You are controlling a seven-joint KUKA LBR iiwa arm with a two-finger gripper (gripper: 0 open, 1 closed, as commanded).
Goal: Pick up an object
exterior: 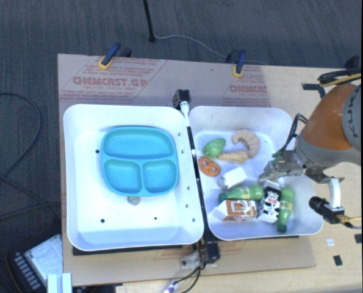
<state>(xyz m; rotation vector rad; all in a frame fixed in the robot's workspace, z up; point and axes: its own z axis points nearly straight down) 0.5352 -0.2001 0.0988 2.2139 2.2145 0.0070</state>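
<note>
We are looking down at a counter [327,90] carrying two shallow white bins side by side. The left bin [83,224] is holding a blue divided tray [140,160] with three compartments. The right bin [303,227] is holding a clutter of toy food: a green leafy piece [215,146] near the inner wall, a tan croissant [246,138] just beside it, a pale cone-shaped piece [233,157] below that, an orange pretzel [209,167], a white block [234,177], a green bottle [241,193] lying on its side, a small brown-and-white carton [239,209] touching the bottle, a black-and-white carton [271,203], and a green piece [285,209] against it.

The grey arm with its orange band [327,124] is reaching in from the right, and the tool [279,168] is hanging low over the right side of the right bin, just above the black-and-white carton. We cannot tell how far open it is, and nothing is visibly held in it.
</note>
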